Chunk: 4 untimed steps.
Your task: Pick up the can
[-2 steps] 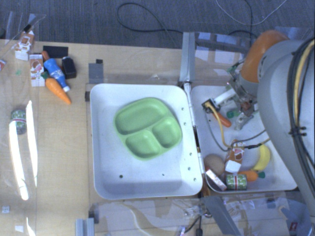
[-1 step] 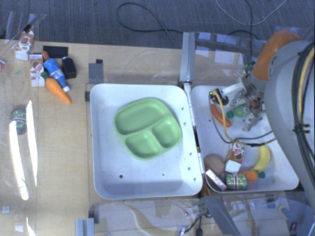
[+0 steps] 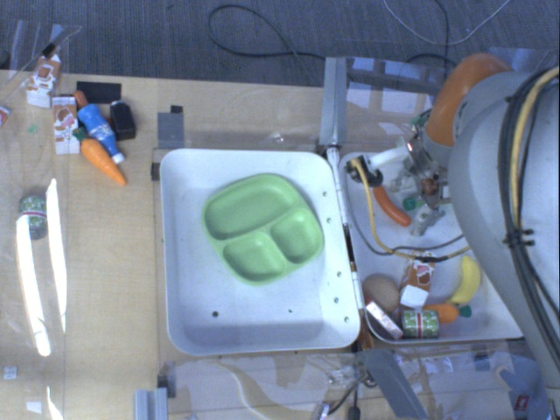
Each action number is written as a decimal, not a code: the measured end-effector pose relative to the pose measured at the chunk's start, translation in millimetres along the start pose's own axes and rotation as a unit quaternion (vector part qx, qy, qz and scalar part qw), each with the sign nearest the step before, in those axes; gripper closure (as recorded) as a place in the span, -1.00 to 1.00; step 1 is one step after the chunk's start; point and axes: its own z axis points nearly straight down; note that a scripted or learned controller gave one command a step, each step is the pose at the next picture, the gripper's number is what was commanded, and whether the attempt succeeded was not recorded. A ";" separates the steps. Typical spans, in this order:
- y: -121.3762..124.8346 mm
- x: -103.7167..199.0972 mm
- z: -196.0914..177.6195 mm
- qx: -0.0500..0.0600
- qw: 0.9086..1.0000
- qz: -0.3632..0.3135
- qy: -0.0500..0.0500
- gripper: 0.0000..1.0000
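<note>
A: Report the position of the can.

B: The can (image 3: 420, 324) has a green label and lies on its side in the right bin (image 3: 490, 326), at the 6 o'clock end of that bin. It sits just beside a small carton (image 3: 418, 285) at its 12 o'clock and an orange carrot (image 3: 448, 312) at its 2 o'clock. A banana (image 3: 469, 280) lies further toward 2 o'clock.

A: Report the tool.

B: The gripper (image 3: 426, 201) hangs over the 12 o'clock half of the right bin, well apart from the can. Its opening cannot be told from this view, and no object is visible in it. An orange and red item (image 3: 391, 206) lies at the gripper's 9 o'clock.

A: Report the left bin.

B: The left bin (image 3: 188, 313) holds a green divided plate (image 3: 262, 227) near its centre.
</note>
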 end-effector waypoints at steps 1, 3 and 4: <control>68.8 -15.1 -12.0 -0.001 1.000 0.000 0.000 -1.00; -26.6 -20.5 -0.9 0.000 1.000 0.001 0.001 -1.00; -20.0 -35.7 -1.2 -0.001 1.000 -0.007 0.001 -1.00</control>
